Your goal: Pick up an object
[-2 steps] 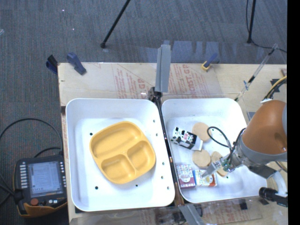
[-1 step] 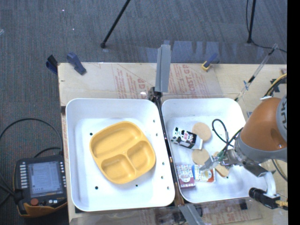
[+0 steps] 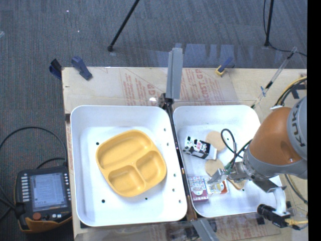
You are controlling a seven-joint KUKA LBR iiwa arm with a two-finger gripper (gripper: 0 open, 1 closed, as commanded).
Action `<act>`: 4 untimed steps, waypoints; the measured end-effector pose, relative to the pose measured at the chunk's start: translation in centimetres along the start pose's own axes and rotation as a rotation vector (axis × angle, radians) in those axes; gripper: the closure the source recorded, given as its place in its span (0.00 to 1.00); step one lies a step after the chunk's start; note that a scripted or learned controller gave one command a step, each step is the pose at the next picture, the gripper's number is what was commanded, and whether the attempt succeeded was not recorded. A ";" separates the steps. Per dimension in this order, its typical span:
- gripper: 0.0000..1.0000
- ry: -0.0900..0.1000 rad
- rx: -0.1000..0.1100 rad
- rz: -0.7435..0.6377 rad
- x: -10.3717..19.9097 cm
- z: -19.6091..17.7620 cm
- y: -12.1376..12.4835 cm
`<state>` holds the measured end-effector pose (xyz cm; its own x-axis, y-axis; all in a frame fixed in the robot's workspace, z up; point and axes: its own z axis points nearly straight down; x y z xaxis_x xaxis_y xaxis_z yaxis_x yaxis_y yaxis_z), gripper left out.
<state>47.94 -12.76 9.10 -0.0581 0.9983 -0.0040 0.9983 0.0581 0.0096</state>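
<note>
The right bin (image 3: 235, 115) holds several small items: a black-and-white cow-patterned box (image 3: 196, 147), a tan round piece (image 3: 214, 139), a pale piece (image 3: 214, 166), a maroon packet (image 3: 198, 187) and a red-and-white packet (image 3: 217, 187). My gripper (image 3: 224, 174) reaches in from the right, low over the red-and-white packet and the pale piece. The arm's orange band (image 3: 273, 139) sits just behind it. Whether anything sits in the gripper is hidden from this angle.
The left bin (image 3: 83, 134) carries a yellow three-compartment plate (image 3: 131, 161). A grey upright post (image 3: 174, 75) stands behind the divide between the bins. A teach pendant (image 3: 42, 191) lies on the floor at left. Cables (image 3: 230, 139) loop over the right bin.
</note>
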 end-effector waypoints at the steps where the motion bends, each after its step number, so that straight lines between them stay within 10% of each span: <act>1: 0.00 -0.001 0.000 -0.034 1.1 0.0 0.0; 2: 0.00 0.002 0.007 0.158 2.1 0.1 -0.1; 3: 1.00 -0.001 0.006 0.163 1.7 -0.8 0.0; 4: 0.00 -0.002 0.006 0.164 1.7 -0.8 0.0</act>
<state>47.83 -11.05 9.89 0.1053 0.9944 -0.0047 0.9944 -0.1052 0.0047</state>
